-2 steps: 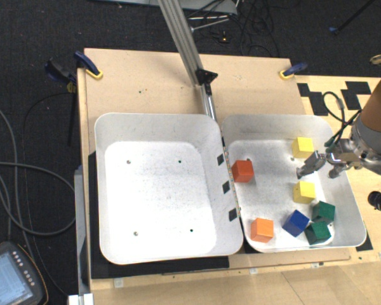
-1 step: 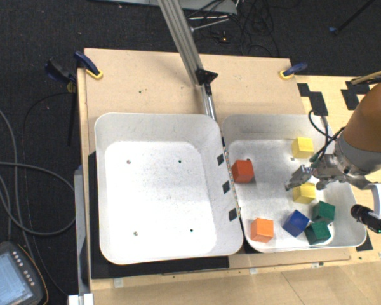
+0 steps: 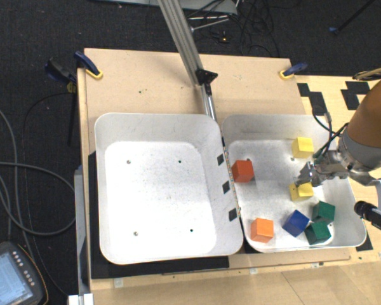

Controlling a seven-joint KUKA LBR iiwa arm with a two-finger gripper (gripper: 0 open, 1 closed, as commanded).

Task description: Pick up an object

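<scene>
white bins (image 3: 159, 129) (black-speckled) hold yellow, orange, blue and green blocks (image 3: 303, 147).

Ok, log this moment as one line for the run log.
arm: over right bin | pincer: low, at small yellow block | grasp: unconfirmed | task: pick pending

A single fixed camera looks down from above at a slant, far enough back to take in the whole bench (image 3: 254, 68), both white bins (image 3: 114, 189) and surrounding dark floor (image 3: 25, 37). The arm (image 3: 371, 129) enters from the right edge.
</scene>
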